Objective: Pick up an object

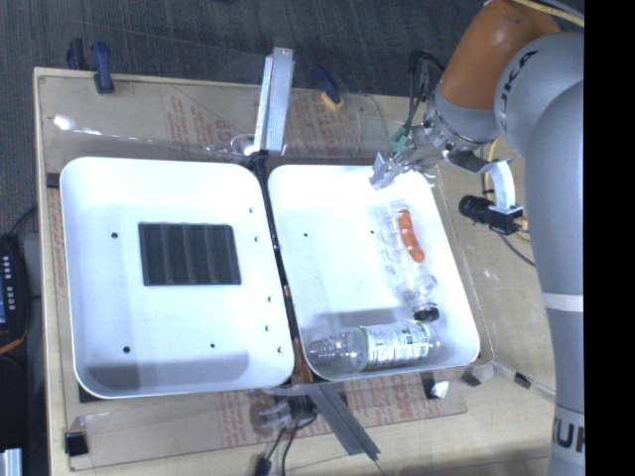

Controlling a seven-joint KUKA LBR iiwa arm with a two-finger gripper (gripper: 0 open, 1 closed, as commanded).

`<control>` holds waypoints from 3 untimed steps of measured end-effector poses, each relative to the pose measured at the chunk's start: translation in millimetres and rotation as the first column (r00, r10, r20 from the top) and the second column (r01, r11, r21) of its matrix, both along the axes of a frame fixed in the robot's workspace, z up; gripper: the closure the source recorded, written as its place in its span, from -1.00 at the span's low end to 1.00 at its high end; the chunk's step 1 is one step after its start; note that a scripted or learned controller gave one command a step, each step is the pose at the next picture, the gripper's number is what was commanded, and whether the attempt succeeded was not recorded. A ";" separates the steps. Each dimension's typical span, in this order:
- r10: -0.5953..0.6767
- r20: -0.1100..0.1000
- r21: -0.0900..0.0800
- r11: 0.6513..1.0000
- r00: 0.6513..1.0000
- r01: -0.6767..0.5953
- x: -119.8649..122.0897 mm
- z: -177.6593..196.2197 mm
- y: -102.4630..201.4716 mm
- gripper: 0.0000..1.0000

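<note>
The gripper (389, 170) hangs over the right bin's (327, 266) far rim, its grip state impossible to judge; the clear bottle (405, 248) lies just below it, unheld, ready for approach

The right bin (298, 266) holds 2 clear plastic bottles, both lying on the side. The bottle with orange inside (405, 246) lies near the right wall. The labelled bottle (372, 347) lies along the front wall.

We see open floor in the right bin (327, 256) left of the upright clear bottle (405, 251), while a second bottle (372, 346) blocks the strip just below it.
</note>
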State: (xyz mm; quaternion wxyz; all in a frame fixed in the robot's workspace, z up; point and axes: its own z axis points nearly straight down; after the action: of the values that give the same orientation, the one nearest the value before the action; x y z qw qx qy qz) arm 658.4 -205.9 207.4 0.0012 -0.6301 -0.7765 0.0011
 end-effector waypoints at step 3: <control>0.167 0.001 0.001 0.986 0.986 -0.167 -49.0 1.5 -2.7 -1.00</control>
State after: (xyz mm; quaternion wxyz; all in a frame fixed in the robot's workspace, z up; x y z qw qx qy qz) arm 609.4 -208.6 208.9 0.0011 -0.5630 -0.8265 0.0007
